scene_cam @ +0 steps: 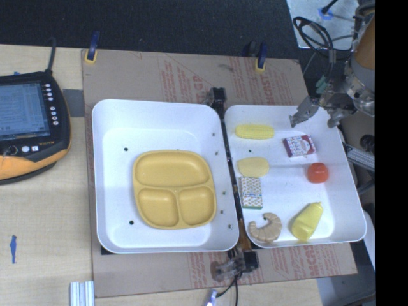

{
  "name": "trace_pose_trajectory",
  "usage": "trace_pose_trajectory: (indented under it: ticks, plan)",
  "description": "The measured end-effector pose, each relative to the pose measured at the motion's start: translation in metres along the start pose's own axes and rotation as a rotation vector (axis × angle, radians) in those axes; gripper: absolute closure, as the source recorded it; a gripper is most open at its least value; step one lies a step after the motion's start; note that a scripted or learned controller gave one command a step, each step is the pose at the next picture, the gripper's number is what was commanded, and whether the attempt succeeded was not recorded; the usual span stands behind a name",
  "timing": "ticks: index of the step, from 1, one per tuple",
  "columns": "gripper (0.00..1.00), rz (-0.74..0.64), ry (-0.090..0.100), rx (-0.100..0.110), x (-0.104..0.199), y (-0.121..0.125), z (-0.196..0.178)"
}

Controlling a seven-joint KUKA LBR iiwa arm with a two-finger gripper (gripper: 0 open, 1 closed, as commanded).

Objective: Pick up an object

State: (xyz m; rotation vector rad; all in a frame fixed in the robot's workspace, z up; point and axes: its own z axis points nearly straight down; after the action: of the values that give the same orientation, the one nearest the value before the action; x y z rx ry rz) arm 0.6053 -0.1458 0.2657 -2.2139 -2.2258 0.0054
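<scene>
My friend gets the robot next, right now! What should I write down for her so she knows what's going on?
Pincer: open, holding nothing, over the top right corner of the right bin.
In that bin: a corn cob, a red-and-white packet, a red ball, a pale yellow lump, a green-patterned box, a yellow bottle and a tan curled toy.
Left bin: a yellow divided plate.
Done: nothing picked up.
Left: lower onto one thing, close, lift. The packet looks nearest.
</scene>
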Motion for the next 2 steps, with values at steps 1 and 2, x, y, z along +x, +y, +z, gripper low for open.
trace_pose_trajectory:
  ticks: [1, 2]
  plan:
    - [0.0, 0.0, -0.001, 0.003, -0.04, 0.037, 0.119]
    - [0.0, -0.002, -0.003, -0.005, -0.036, 0.026, 0.166]
